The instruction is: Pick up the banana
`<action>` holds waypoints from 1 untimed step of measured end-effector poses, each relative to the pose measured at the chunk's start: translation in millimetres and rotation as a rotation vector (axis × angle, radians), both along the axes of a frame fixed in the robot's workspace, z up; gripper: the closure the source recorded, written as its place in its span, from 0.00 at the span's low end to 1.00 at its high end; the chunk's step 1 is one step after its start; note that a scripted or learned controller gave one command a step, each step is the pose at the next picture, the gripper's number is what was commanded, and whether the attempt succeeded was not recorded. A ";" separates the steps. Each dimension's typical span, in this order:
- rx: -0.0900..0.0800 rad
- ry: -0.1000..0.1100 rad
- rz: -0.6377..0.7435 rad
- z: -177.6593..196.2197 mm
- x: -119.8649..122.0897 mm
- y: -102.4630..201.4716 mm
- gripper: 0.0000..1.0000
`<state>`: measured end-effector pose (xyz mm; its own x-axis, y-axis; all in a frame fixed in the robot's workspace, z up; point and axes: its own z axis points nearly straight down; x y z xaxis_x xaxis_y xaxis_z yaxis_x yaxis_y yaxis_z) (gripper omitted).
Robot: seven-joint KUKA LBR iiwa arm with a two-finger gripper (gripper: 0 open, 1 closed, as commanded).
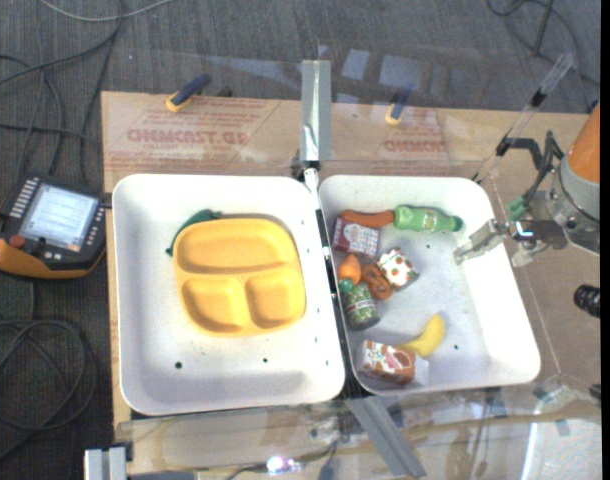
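Your banana (pixel 428 336), curved and smooth, lies low in the right bin (pixel 505 298) beside a carton (pixel 388 361), open floor to its right. Claw (pixel 475 248) hangs over the right rim; its grip can't be told.

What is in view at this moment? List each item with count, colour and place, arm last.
banana: 1, yellow, right bin, lower middle, beside a carton
bottle: 1, green, right bin, top
sausage: 1, orange-brown, right bin, top left, next to the bottle
red packet: 1, dark red, right bin, upper left
carton: 1, red and white, right bin, bottom
small toy foods: a cluster, mixed colours, right bin, left side
divided tray: 1, yellow, left bin
white bins: 2, side by side on the bench
pendant: 1, orange and black, on the floor at left
tool: 1, grey, at the right bin's right rim, apart from the banana
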<state>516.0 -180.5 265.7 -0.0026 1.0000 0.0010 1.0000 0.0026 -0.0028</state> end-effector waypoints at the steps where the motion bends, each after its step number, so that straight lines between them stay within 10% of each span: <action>1: 0.002 -0.001 0.258 -130.9 -32.5 -0.7 0.00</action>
